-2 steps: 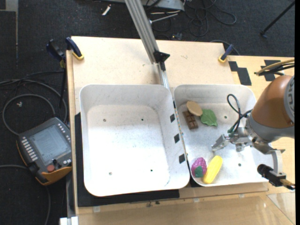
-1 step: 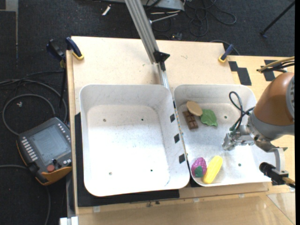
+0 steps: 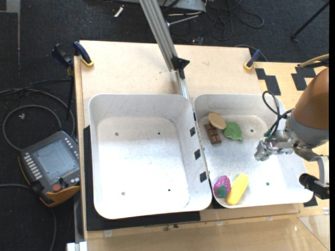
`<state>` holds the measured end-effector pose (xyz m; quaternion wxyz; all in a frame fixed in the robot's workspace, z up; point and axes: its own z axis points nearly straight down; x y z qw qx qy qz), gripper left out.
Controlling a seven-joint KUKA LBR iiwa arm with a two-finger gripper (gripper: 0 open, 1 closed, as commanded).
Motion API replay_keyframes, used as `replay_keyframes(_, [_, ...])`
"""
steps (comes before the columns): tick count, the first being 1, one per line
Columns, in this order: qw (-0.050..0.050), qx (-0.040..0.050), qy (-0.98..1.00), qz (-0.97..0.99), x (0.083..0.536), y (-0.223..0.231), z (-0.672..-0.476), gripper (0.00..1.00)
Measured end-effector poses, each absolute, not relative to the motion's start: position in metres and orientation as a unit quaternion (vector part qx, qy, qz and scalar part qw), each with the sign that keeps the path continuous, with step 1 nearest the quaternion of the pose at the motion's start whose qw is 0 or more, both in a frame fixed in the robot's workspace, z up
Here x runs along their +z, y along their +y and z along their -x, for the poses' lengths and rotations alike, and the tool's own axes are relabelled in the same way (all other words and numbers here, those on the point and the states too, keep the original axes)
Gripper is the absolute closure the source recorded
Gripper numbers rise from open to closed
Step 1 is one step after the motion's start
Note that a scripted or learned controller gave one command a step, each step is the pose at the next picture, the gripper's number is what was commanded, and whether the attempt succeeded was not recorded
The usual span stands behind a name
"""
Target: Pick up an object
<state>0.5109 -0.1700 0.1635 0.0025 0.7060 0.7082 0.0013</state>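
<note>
The right bin (image 3: 293, 192) holds several small things. A tan round piece (image 3: 217, 121), a brown chocolate bar (image 3: 212, 134) and a green leaf-shaped piece (image 3: 233, 131) lie near its back left. A yellow corn cob (image 3: 237, 188) and a purple grape bunch with a green stem (image 3: 222, 184) lie at its front left. My gripper (image 3: 261, 153) hangs over the middle right of this bin, to the right of all of them and apart from each. Nothing shows between its fingers.
The left bin (image 3: 99, 156) stands beside the right one, with a row of black clips (image 3: 199, 153) along the shared wall. A slanted metal rail (image 3: 159, 27) runs from the back to the bins. A teach pendant (image 3: 49, 166) lies left of the bench.
</note>
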Motion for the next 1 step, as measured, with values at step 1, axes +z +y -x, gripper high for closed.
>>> replay_keyframes(1, [0.003, 0.0011, 0.708, -0.706, 0.2087, -0.1751, -0.5176, 1.00])
